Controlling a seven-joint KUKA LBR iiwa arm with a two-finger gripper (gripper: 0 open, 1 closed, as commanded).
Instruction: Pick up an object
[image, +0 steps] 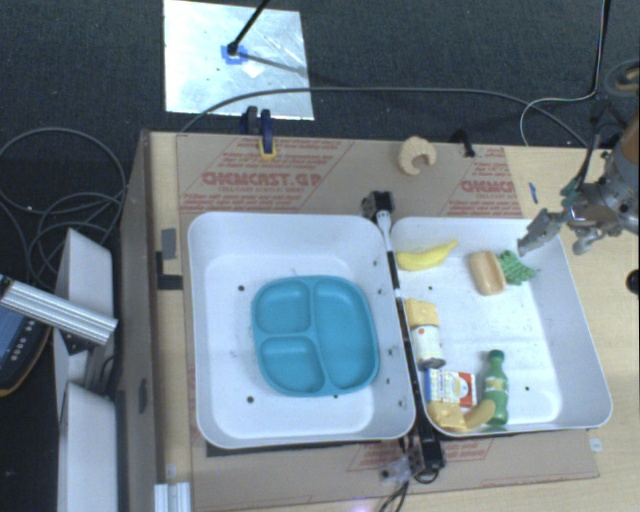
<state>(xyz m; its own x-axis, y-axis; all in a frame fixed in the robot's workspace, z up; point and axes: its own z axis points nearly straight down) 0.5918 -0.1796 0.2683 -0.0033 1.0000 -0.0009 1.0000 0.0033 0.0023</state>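
one tan bread roll (487, 272) (beside green toy (516, 267))

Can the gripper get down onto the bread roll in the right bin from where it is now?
Probably yes. The gripper hangs just right of the bread roll, whose top is uncovered; only the green toy crowds its right side.

The cardboard-covered bench (300, 170) bears two white bins (300, 240); a croissant (417, 155) lies behind them.

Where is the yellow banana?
The banana lies in the right bin, at its far left corner, beside the divider and left of the bread roll.
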